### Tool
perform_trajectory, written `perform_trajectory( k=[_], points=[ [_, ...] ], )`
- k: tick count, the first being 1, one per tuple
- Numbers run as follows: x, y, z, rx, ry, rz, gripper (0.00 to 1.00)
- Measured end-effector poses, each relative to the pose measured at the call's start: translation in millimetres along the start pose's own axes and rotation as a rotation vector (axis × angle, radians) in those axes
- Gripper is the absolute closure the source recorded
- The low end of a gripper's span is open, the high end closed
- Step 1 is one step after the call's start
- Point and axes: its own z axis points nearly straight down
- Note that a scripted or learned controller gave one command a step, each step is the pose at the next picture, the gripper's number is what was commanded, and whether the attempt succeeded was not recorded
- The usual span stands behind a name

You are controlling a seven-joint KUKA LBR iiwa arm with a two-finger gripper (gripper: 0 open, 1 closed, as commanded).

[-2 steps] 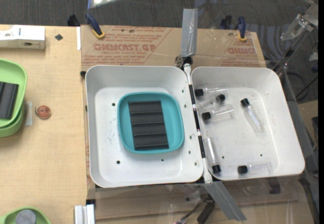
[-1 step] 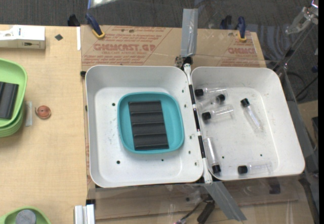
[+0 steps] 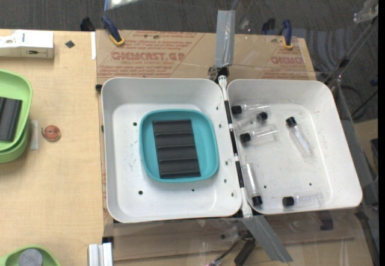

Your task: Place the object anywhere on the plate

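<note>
At the near edge of the tabletop (image 3: pixel 54 198) sit a green container with a grey lid (image 3: pixel 29 257) and, beside it, a short metal bracket (image 3: pixel 100 253). Behind them two white bins stand side by side on a sheet of cardboard (image 3: pixel 156 54), which is held at its far edge by two clamps (image 3: pixel 112 31). The left bin (image 3: pixel 120 198) holds a teal plate (image 3: pixel 147 145), set flat near its middle, with a black ribbed block (image 3: pixel 175 148) lying on it. The right bin (image 3: pixel 337 138) holds the loose objects: clear tubes with black caps (image 3: pixel 299 135), five as far as can be counted, scattered flat on its floor. Three lie in the far half, one lies along the wall next to the left bin, and one lies by the near wall. All are apart from the plate, separated from it by the two bin walls. To the left, a green tray (image 3: pixel 13 93), a small brown disc (image 3: pixel 52 133) and a white box (image 3: pixel 27 44) rest on the tabletop. The state of the pincer cannot be told.
</note>
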Motion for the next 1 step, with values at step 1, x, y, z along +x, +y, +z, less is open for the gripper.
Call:
perform_trajectory(
  k=[1],
  points=[
    [3.7,-1.9,0.8,0.002,0.0,0.13,0.0]
  ],
)
